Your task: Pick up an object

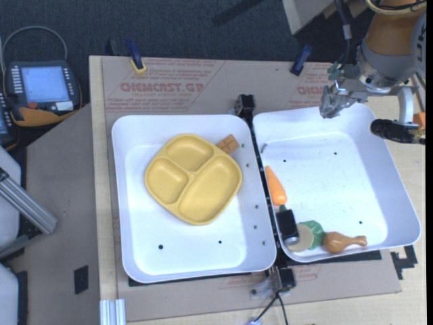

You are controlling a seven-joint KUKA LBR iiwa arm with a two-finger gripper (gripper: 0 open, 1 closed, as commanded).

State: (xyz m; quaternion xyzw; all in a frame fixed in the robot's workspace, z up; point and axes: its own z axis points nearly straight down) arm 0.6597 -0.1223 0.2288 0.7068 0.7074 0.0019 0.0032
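Cardboard-topped bench on dark carpet — handheld control pendant at 9 o'clock. Two-finger gripper over the right white bin's 12 o'clock rim; finger state unreadable. Orange carrot at that bin's 9 o'clock wall. Left white bin holds a yellow divided plate.

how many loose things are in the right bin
4: a toy carrot by the left wall, a black block, a green and tan piece, and a toy drumstick in the near corner; some may be hidden.

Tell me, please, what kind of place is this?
Probably a robotics lab bench for picking trials: a robot arm's end effector hangs over the right bin, toy food like the orange carrot lies inside, and a teach pendant sits nearby.
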